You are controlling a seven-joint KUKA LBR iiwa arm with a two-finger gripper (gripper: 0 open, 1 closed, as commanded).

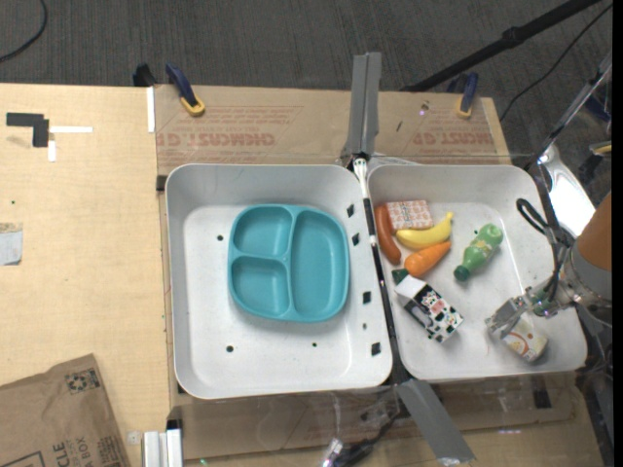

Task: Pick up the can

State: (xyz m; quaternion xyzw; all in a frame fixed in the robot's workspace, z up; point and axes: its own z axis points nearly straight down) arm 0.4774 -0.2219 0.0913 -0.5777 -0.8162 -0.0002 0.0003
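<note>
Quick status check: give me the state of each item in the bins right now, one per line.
Can: on its side, right bin's near right corner, gripper at it.
Bottle: lying down.
Carton: lying flat.
Banana: resting on carrot.
Tray: upright, in left bin.

Teal tray (289, 263), yellow banana (426, 232), green bottle (479, 252), seemingly cow-spotted carton (434, 312)

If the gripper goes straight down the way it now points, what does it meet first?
Probably the small white-and-tan can lying on its side by the right white bin's near corner; the gripper sits just above it, though depth is unclear.
</note>
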